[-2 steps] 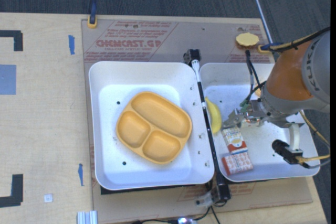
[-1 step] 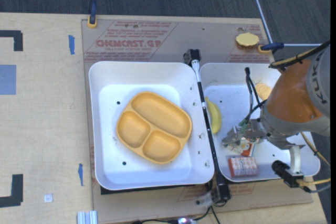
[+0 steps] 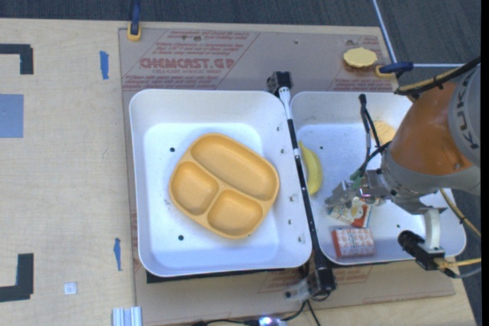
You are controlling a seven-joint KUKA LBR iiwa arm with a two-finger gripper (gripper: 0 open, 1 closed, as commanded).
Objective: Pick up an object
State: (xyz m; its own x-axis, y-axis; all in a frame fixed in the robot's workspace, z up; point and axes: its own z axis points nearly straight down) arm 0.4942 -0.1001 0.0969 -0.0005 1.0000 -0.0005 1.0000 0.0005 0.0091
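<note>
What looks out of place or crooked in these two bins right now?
Nothing looks spilled or broken. The yellow divided plate lies skewed in the left bin. In the right bin, a banana lies along the left wall.

Arm (image 3: 439,137) cut off at right.

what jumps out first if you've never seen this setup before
The big yellow divided plate grabs the eye, lying in the middle of the left bin with its three compartments facing up. Next is the grey arm with its orange band reaching into the right bin, its hand low over a small cluster of items. A banana lies against that bin's left wall, and a small red and white box sits near its front edge.
</note>
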